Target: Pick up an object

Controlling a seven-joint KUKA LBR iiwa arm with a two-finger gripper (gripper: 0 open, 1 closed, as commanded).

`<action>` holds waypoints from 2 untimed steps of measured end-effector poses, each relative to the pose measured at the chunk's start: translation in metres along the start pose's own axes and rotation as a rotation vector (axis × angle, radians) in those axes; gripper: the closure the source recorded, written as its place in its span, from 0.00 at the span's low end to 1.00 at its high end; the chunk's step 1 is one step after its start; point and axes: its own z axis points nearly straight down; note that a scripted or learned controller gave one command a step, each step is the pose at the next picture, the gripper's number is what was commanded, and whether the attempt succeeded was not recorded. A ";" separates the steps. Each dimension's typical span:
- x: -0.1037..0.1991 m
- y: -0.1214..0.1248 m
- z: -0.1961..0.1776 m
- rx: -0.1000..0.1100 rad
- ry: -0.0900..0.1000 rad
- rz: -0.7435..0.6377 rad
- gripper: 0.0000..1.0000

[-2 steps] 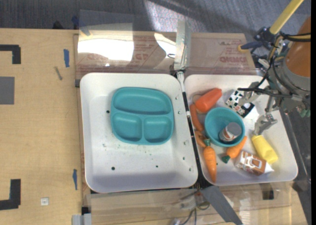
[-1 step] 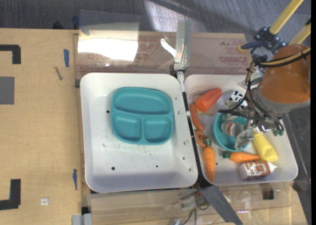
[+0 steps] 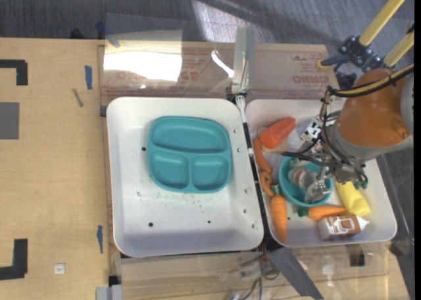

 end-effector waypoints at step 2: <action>0.030 0.018 -0.001 0.004 -0.020 0.096 0.00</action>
